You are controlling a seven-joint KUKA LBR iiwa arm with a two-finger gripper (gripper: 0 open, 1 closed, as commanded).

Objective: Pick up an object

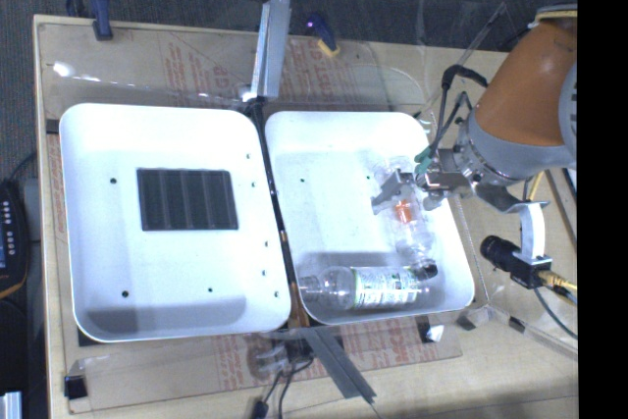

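Over the right bin (294, 152), the pincer (391, 192) hangs above 2 clear bottles (365, 288); whether it is wide or narrow cannot be told.

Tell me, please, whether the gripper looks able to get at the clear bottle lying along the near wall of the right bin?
Probably yes: the clear bottle lies uncovered, and the gripper hangs above the same bin.
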